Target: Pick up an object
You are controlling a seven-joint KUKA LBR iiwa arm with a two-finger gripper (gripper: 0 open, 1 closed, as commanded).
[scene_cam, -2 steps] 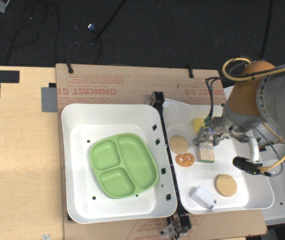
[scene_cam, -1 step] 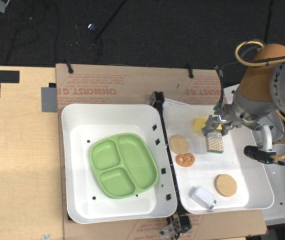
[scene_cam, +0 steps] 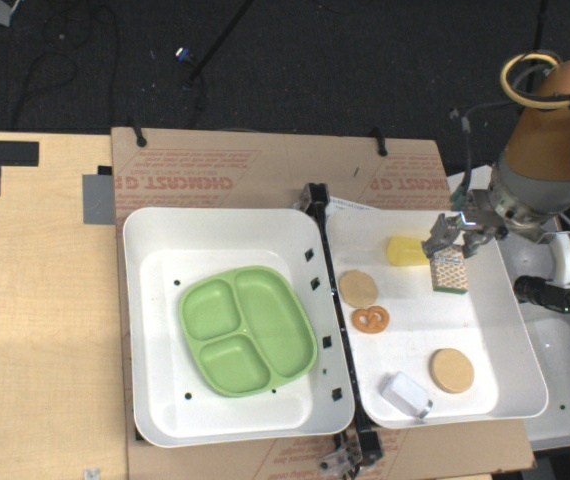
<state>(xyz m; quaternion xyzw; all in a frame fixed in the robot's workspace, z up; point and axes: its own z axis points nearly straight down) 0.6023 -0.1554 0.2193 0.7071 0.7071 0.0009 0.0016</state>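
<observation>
Hand (scene_cam: 452, 240) grips a small upright box (scene_cam: 450, 271), green-and-white checked with a red top edge, over the right bin (scene_cam: 525, 368).

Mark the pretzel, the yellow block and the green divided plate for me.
pretzel (scene_cam: 370, 319): camera view, middle of its twisted loops.
yellow block (scene_cam: 404, 251): camera view, centre of its top face.
green divided plate (scene_cam: 248, 329): camera view, the ridge where its three compartments meet.
</observation>
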